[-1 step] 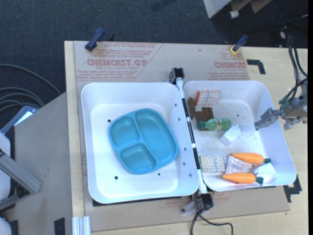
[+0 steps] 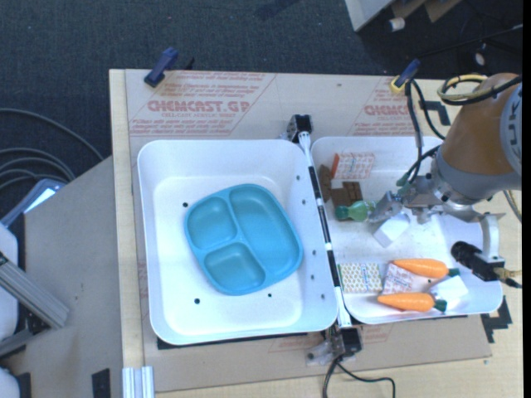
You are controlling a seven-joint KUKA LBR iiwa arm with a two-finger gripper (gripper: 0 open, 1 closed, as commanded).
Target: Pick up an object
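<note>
My gripper point(image 2: 392, 210) hangs low over the middle of the right bin point(image 2: 489, 309), at the end of the grey and orange arm coming in from the right. Just below it lies a small white block point(image 2: 388, 232), close to or touching it. A green object point(image 2: 353, 212) sits just to the gripper's left, beside a brown block point(image 2: 347, 193). A white box with red print point(image 2: 355, 166) lies at the bin's back. Two orange carrots point(image 2: 423, 267) point(image 2: 406, 302) lie near the bin's front.
The left bin point(image 2: 153, 247) holds a blue divided plate point(image 2: 241, 237). Two small printed packets point(image 2: 360, 277) point(image 2: 398, 280) lie by the carrots at the front of the right bin. A black divider rail point(image 2: 319, 214) runs between the bins. Blue clamps point(image 2: 160, 66) hold the board's back edge.
</note>
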